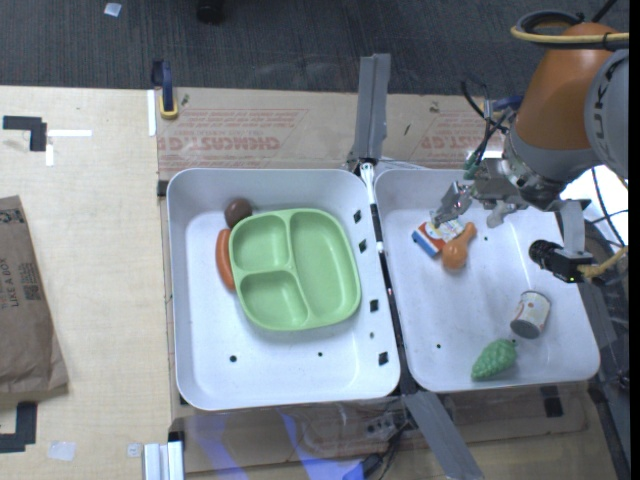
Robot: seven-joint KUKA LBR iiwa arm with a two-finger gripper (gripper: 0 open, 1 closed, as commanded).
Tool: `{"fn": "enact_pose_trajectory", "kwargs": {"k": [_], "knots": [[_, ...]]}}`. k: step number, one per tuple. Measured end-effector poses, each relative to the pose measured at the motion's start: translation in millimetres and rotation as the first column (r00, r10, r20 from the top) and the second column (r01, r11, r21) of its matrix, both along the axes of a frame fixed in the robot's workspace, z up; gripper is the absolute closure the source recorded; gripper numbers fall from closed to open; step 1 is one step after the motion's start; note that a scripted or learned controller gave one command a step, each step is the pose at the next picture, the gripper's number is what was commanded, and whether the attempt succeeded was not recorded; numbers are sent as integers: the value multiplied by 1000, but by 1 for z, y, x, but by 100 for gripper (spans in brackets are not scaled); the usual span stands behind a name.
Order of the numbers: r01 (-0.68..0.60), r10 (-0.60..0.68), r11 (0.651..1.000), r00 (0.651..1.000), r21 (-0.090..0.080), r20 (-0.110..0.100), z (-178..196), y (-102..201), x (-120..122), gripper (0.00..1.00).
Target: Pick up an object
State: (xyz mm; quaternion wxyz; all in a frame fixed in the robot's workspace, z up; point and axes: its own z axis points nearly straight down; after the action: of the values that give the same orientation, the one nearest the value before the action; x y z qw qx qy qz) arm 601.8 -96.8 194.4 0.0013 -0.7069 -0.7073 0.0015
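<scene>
In the right bin [560, 363] lie an orange gourd-shaped toy [457, 249], a small red, white and blue packet [431, 239] beside it, a pale cylinder-shaped can [530, 314] and a green knobbly object [495, 359]. My gripper [451, 204] hangs at the back of the right bin, just above and behind the packet and the orange toy. Nothing shows between its fingers. The left bin [200, 358] holds a green divided plate [295, 267], with a brown ball [238, 211] and an orange carrot-like piece [224, 258] tucked at the plate's left edge.
A grey divider post [372, 108] rises between the bins at the back. Cardboard [250, 133] lies behind the left bin. A brown paper bag [25, 298] rests on the wooden bench at the far left. Cables [590, 258] hang by the right bin's right wall.
</scene>
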Motion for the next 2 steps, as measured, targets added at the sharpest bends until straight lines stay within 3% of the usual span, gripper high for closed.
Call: {"fn": "enact_pose_trajectory", "kwargs": {"k": [1,2], "knots": [[-40,40,999,999,0,4,-102,-25,0,0],[-36,36,999,999,0,3,-93,-27,0,100]]}}
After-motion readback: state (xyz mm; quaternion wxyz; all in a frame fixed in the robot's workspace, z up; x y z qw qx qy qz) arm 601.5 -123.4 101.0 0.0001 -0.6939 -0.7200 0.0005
